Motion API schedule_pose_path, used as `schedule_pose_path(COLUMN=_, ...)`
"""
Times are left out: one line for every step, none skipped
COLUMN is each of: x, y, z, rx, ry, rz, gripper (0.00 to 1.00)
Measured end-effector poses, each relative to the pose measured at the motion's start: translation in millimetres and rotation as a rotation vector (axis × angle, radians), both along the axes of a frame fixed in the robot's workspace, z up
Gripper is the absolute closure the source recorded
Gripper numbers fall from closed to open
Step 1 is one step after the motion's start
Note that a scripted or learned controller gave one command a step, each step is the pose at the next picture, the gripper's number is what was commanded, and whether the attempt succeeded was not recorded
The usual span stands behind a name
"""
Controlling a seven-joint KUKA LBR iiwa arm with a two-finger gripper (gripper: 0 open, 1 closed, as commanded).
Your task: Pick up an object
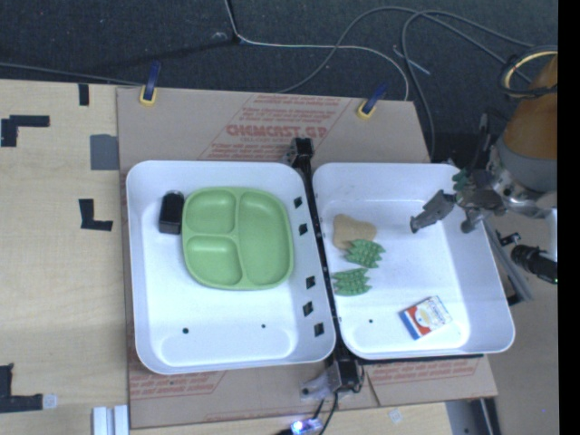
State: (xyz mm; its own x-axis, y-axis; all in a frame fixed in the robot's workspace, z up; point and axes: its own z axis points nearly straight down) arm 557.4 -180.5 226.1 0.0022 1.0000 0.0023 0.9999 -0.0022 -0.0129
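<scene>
The right bin (pixel 471 270) holds four loose things, any of which could be the pick: a tan lump (pixel 349 229), two green leafy pieces (pixel 364 253) and (pixel 351 283), and a small card (pixel 425 316) printed in red, white and blue. The tan lump lies near the bin's left wall, with the first green piece touching its lower edge and the second just below that, slightly apart. The card lies well apart from them, toward the bin's near right corner.

The pincer (pixel 446 210) hangs over the upper right part of this bin, to the right of the tan lump and well apart from it, with bare white floor between. Its two fingers are spread apart (one reaches left toward the bin's middle, the other points down at the right rim), and nothing sits between them. The card lies below it in the view, also well apart.

The left bin (pixel 149 270) holds two things: one green plate (pixel 237 239) with three compartments, all bare, and one small black block (pixel 170 212) just beside the plate's left edge, touching or nearly so (hard to tell).

Both bins sit side by side on a brown board (pixel 263 125) laid on the surface (pixel 54 270), their inner walls meeting at a dark clip strip.
</scene>
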Motion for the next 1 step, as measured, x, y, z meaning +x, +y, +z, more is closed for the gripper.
schedule_pose_path(x=2.6, y=0.2, z=6.1, rx=-0.002, ry=-0.011, rz=0.003, gripper=0.00)
